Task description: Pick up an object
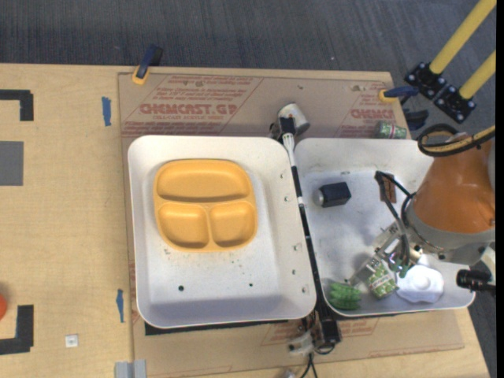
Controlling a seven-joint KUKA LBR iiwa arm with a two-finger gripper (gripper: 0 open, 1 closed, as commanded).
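End effector hung low in right bin; finger spread unclear. Green object and white object crowded just beside: grasp risked snagging two or slipping.

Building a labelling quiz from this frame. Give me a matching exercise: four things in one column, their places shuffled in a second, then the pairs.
Things:
1. yellow divided tray
2. small black block
3. green leafy item
4. white lump

Places:
A. right bin, upper left part
B. right bin, near edge, left of the gripper
C. left bin
D. right bin, near edge, under the arm's wrist

Pairs: 1-C, 2-A, 3-B, 4-D
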